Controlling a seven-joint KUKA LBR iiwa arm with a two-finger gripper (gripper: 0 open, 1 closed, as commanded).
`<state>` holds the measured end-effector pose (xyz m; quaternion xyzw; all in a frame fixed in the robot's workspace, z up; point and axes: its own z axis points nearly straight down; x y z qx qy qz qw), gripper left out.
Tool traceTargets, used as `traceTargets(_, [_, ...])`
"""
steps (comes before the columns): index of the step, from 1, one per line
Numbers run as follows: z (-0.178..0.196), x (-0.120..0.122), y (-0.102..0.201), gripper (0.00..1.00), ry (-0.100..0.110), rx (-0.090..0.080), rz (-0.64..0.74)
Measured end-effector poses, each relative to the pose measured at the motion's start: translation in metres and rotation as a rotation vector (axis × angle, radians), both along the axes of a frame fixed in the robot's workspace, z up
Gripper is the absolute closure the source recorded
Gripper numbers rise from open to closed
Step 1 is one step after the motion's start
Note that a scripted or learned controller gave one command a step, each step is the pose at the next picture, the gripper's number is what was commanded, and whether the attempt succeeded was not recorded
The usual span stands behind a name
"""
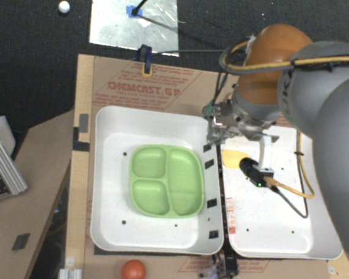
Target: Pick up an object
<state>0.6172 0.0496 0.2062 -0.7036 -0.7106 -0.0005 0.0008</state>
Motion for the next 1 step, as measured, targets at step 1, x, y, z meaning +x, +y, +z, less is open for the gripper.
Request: traceTargets(1, [0.0222, -0.0066, 0.0548, 1.00, -0.003, 0.001, 0.001])
